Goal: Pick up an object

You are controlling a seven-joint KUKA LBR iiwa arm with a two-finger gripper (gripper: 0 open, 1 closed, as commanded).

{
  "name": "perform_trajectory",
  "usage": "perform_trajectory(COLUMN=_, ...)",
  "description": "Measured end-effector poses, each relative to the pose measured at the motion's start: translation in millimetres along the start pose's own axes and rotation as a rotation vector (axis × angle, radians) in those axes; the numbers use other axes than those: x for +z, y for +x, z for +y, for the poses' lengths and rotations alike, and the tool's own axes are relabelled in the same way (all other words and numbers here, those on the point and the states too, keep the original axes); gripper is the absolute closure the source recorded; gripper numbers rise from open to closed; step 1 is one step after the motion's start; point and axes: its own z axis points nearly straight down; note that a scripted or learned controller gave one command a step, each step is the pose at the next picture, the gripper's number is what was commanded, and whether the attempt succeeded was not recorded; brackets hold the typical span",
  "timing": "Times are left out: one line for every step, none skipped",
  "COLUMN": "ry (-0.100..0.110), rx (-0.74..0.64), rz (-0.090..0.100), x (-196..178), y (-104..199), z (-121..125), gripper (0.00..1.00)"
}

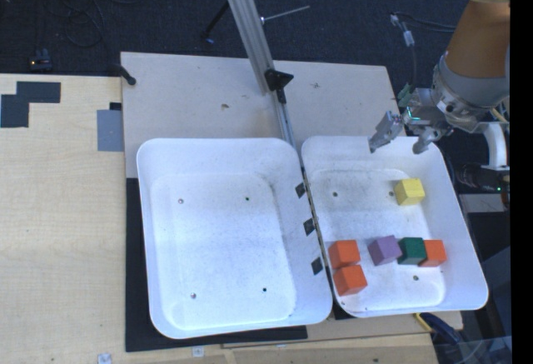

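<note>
The two-finger metal end effector (pixel 405 135) is hovering spread wide (gripping nothing) over the right white plastic bin's (pixel 466 287) far edge, small yellow cube (pixel 409 191) sitting nearby.

Two shallow white plastic bins (pixel 218 156), smooth, faintly speckled. Pale wooden bench (pixel 58 212), matt grain. Ribbed silver aluminium rail (pixel 248 21), dull sheen. Small coloured cube blocks (pixel 385 250), matt. Grey metal pincer (pixel 405 133), slight gleam.
</note>
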Motion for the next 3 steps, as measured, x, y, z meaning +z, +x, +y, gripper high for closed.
perform_trajectory(ry=-0.01, rx=-0.001, rz=-0.001, x=-137.4, y=40.8, z=-3.1, gripper=0.0)
perform_trajectory(ry=0.009, rx=0.008, rz=0.0, x=-30.1, y=-22.8, z=-63.6, gripper=0.0)
perform_trajectory(ry=-0.001, rx=0.002, rz=-0.002, x=-23.5, y=-18.1, z=-32.2, gripper=0.0)
